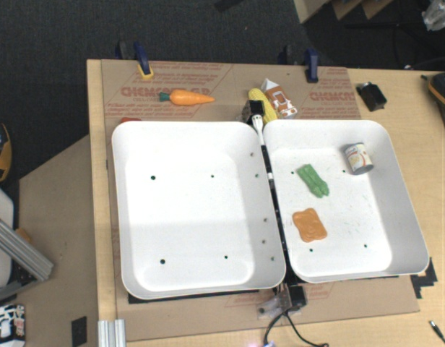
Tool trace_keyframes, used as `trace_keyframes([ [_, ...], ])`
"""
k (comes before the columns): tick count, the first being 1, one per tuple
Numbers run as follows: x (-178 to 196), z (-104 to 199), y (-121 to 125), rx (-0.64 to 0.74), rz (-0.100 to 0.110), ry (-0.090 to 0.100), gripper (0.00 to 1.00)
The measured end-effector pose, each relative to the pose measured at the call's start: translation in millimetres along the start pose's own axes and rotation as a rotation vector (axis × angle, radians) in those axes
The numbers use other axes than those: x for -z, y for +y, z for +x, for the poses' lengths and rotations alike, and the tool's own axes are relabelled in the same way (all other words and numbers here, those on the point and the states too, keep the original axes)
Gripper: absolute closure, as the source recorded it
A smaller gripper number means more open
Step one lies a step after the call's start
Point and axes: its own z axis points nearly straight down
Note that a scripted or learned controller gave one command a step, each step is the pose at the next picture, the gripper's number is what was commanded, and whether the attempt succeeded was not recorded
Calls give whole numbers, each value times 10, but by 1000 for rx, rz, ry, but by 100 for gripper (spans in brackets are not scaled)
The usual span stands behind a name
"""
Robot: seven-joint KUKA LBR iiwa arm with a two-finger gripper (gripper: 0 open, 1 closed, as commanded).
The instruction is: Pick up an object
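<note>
the green object [312, 180] lies near the middle of the right bin [396, 215], its long axis running on a slant from upper left to lower right — the line any grasp would need to cross rather than follow. just below it, apart but near, sits a flat orange piece [309, 225], and toward the bin's upper right corner a small can [357, 158] rests on its side, well apart from both. the left bin [136, 215] sits alongside, the two walls touching down the centre. beyond the bins, on the brown board [100, 194], a toy carrot [187, 97] lies lengthwise near the back edge, and a yellow piece [258, 97] with a small printed packet [281, 103] rests at the seam between the bins. whether the pincer is open or closed cannot be told at this moment. since the arm reaches in from the right, the can would likely be the nearest candidate — the green object and orange piece lie further toward the centre, all three with room around them.
</note>
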Motion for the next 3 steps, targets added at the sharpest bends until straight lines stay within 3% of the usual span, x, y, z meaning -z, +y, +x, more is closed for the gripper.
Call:
trace_keyframes([
  [1, -1451, -652, -624, 1, 22, 8, 100],
  [2, -204, -410, -898, 14, -10, 2, 100],
  [3, 36, 501, -1759, 21, 4, 8, 100],
])
